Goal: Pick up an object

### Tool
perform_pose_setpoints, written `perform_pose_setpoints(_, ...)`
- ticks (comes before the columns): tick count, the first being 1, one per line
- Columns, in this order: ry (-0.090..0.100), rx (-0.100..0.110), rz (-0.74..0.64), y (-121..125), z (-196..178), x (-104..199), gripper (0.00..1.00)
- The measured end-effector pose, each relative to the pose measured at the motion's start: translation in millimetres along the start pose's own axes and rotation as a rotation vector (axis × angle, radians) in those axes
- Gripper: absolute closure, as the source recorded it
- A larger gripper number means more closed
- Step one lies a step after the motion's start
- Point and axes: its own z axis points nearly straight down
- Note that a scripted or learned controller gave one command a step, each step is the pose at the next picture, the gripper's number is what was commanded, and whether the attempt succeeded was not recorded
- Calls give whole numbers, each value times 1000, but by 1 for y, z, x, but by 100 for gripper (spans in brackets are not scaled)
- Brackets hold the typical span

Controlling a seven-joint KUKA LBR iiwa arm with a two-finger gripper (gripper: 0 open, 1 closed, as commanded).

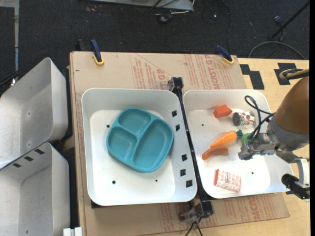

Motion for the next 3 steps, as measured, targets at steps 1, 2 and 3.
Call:
perform_pose_setpoints(1, 0, -1, -3, 8, -45, 2, 100)
perform_pose_setpoints(2, 0, 1, -3, 9, -62, 2, 100)
perform_pose_setpoints(3, 2, 1, -6, 33, -75, 53, 100)
